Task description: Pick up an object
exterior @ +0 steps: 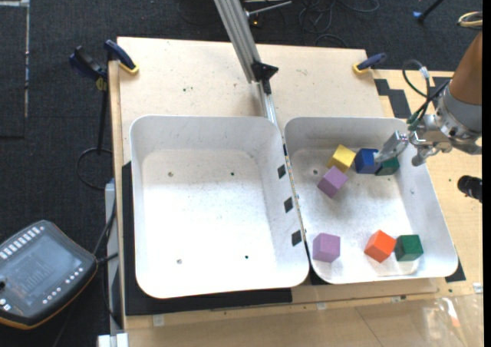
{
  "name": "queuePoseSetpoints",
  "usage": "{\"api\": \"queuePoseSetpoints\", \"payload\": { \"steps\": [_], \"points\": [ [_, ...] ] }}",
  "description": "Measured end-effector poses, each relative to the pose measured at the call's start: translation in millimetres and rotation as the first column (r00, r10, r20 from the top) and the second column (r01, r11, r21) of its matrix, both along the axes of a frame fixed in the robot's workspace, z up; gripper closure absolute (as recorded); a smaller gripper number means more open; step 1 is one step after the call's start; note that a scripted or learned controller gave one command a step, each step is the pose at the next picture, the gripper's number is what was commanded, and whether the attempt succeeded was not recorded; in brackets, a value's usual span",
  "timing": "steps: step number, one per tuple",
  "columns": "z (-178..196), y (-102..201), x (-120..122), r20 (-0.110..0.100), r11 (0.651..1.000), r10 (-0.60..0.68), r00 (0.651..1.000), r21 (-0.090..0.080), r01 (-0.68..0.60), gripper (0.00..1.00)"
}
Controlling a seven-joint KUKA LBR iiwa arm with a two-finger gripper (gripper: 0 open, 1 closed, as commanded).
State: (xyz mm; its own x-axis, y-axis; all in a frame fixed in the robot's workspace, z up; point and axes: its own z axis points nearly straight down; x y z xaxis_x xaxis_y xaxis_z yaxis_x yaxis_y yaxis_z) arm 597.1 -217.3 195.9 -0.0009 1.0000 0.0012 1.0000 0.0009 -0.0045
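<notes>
Speckled white bins (207,184) are sitting side by side as I'm working remotely; nearest, purple cube (326,247), orange cube (379,246); beyond, my gripper (390,155) is hovering, fingers apparently parted, beside the blue cube (365,160), probably lining up a grasp.

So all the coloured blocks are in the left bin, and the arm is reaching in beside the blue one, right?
Not quite. The camera view shows the blocks, including the blue block, in the right bin, not the left. The gripper is indeed reaching in beside the blue one.
</notes>
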Motion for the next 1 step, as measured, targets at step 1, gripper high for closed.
{"api": "queuePoseSetpoints", "payload": {
  "steps": [1],
  "points": [
    [2.9, 0.2, 1.2, 0.005, 1.000, 0.002, 1.000, -0.002, -0.002, 0.00]
  ]
}}
